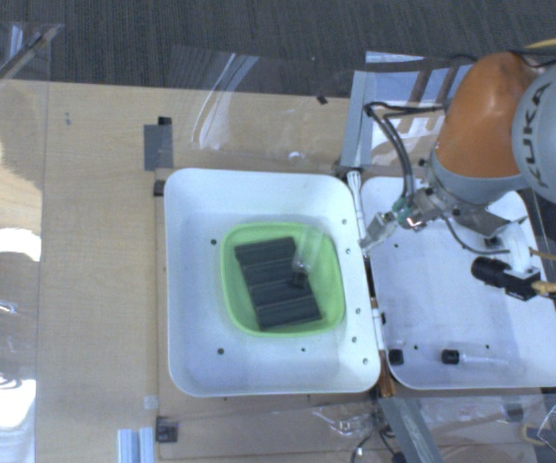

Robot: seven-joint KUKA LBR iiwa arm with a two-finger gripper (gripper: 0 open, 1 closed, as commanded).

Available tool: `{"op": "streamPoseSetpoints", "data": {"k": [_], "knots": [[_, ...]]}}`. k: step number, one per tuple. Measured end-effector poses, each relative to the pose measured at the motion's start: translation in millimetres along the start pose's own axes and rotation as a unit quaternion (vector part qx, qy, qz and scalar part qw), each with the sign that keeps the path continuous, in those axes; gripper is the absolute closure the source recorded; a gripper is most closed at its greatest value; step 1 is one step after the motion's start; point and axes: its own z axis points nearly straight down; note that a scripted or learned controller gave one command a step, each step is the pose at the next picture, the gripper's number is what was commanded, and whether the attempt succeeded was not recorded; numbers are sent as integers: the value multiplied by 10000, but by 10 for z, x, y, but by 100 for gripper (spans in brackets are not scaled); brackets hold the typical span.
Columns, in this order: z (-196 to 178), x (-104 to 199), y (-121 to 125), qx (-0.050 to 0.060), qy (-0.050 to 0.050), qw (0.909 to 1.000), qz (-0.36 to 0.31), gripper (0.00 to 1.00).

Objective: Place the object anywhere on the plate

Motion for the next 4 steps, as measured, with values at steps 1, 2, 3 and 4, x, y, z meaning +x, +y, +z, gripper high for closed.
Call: {"op": "streamPoseSetpoints", "data": {"k": [1,2,3,4], "knots": [[-175,390,137,3,8,9999,104,0],[-592,-268,-158,-1,-4,9968,794,0],[-253,-311,-522,18,5,9949,1010,0],[-129,-823,-806,16,0,9959,906,0]]}}
